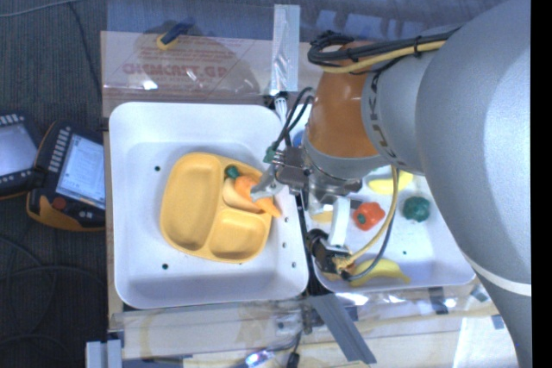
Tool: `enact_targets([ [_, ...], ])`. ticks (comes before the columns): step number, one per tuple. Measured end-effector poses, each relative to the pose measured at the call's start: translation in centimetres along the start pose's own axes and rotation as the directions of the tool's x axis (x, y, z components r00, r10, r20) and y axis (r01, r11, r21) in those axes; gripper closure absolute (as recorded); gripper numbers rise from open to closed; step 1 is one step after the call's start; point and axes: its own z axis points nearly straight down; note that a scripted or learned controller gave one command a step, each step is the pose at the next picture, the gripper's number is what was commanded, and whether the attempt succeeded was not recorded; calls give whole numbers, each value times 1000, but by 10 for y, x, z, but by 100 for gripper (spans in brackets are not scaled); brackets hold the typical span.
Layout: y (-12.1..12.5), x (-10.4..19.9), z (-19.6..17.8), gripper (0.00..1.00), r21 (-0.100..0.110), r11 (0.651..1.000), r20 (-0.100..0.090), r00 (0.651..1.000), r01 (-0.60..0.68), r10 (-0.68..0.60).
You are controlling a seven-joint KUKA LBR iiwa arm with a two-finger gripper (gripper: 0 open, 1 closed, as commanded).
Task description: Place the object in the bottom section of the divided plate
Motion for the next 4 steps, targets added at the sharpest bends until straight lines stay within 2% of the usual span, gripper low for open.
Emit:
enact_targets([
  [1,0,1,-5,100,9,1000,1,1000,2,-2],
  [2,39,72,68,100,-2,999,3,999,-42,42],
  [3,-13,98,1,100,-1,998,1,998,63,-63],
  [4,-39,135,-22,100,-3,1000,2,1000,-26,26],
])
